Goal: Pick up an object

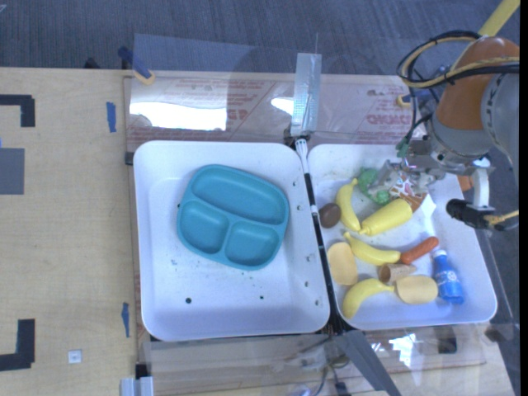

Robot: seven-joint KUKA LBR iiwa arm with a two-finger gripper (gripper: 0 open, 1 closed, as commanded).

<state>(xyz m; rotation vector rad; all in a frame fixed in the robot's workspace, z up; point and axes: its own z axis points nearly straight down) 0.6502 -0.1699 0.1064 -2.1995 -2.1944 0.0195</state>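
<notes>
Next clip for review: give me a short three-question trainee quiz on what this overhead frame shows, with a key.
1. True or false: the blue divided plate lies in the left bin.
2. Which item stands nearest the right bin's lower right corner? A) blue bottle B) carrot C) brown ball
3. Fill in: the gripper hangs over the right bin's ____ part, far or near.

Key: 1 true; 2 A; 3 far.
</notes>
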